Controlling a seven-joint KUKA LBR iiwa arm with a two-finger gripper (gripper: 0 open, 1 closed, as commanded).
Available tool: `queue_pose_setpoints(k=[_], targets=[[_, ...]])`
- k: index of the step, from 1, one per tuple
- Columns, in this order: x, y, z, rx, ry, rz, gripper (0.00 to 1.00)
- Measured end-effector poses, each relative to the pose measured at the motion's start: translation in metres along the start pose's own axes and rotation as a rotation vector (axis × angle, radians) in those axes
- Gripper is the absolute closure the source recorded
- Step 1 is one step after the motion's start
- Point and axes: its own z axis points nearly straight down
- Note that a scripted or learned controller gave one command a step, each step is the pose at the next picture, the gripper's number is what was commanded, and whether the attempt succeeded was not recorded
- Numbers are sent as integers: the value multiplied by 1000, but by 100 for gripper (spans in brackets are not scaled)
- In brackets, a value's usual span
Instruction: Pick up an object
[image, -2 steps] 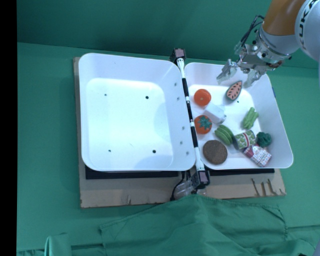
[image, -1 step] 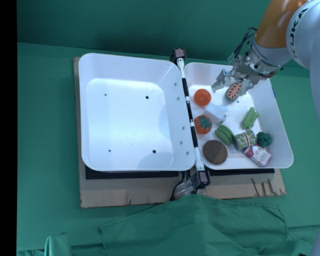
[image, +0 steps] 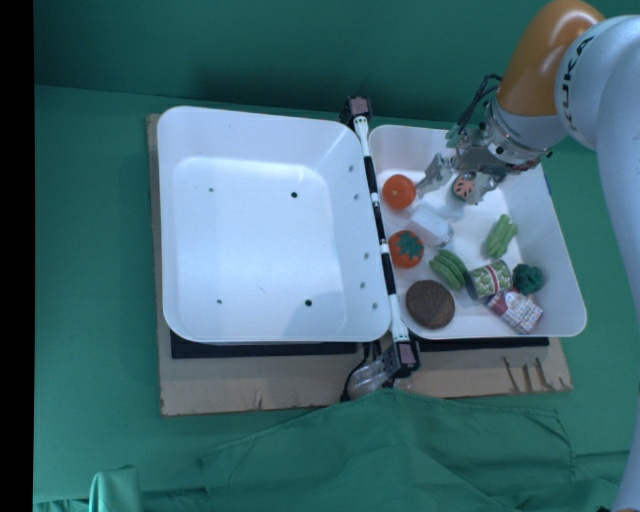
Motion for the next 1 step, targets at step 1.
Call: queue_pose_setpoints(k=[1], targets=[[-1,3,28,-10,-1,-1,0]])
